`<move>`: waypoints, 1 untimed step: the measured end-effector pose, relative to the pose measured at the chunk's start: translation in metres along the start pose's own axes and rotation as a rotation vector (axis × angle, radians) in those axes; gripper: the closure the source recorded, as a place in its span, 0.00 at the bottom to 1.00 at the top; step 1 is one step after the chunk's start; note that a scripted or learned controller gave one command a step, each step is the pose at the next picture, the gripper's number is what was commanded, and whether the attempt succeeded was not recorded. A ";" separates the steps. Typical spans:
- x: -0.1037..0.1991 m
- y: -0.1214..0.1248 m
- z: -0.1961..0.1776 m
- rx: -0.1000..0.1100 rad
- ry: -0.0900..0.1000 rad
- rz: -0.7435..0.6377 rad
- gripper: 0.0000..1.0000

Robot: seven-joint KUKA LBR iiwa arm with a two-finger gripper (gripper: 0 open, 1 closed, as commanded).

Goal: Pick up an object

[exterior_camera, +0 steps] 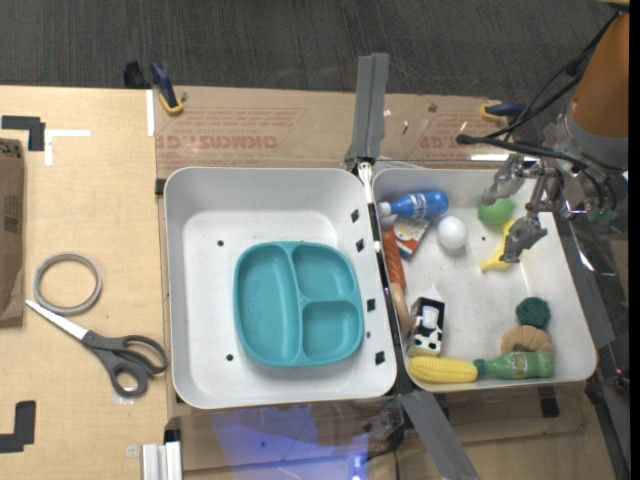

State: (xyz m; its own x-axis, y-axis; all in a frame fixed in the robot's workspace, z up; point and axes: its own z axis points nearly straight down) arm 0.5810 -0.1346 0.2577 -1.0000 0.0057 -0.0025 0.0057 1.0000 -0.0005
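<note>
Banana [497, 259], the yellow toy in the right bin [570, 268], lies just below and left of the jaws [525, 223], long axis slanting toward the bin's upper right. You see the jaws standing apart, nothing between them.

You see orange band [608, 83] above grey wrist, black cables trailing beside it, metal gripper [520, 208] below with slim silver fingers.

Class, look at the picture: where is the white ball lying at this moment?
The white ball lies in the right bin, toward its far end, just right of the blue bottle and left of the green ball.
</note>
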 end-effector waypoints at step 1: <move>-0.037 0.013 0.137 0.000 0.001 -0.010 0.00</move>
State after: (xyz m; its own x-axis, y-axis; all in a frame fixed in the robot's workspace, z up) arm 0.6185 -0.1222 0.1213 -1.0000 -0.0047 -0.0012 -0.0047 1.0000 -0.0004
